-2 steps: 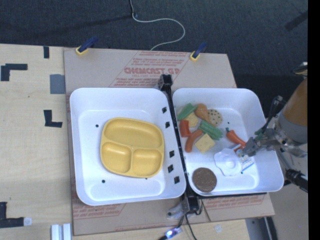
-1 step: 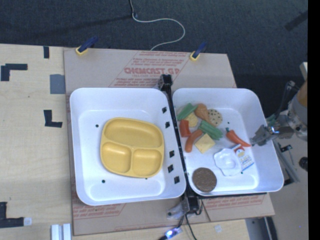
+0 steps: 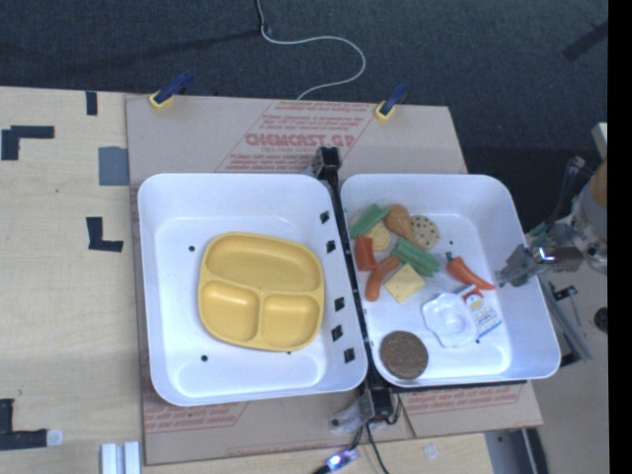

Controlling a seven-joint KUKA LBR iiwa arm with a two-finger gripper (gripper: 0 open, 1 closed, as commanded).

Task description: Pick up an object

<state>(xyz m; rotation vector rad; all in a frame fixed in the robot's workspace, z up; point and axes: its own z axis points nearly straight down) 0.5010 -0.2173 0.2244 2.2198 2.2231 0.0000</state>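
Note:
The right bin (image 3: 491,192) holds a heap of toy food. In it lie a green pod (image 3: 368,218), a drumstick (image 3: 399,222), a cookie (image 3: 425,230), a second green piece (image 3: 416,256), two reddish sausages (image 3: 379,277), a cheese wedge (image 3: 403,285), an orange carrot (image 3: 467,272), a white cup (image 3: 446,319), a small carton (image 3: 482,316) and a brown patty (image 3: 404,354). My gripper (image 3: 515,268) hangs over the bin's right side, just right of the carrot. Nothing shows in its grasp.
A yellow compartment plate (image 3: 262,290) lies in the left bin (image 3: 158,294). Both bins rest on a cardboard sheet (image 3: 296,136) held by clamps. A white cable (image 3: 326,47) runs off the back. The arm's grey body (image 3: 583,240) stands beyond the right rim.

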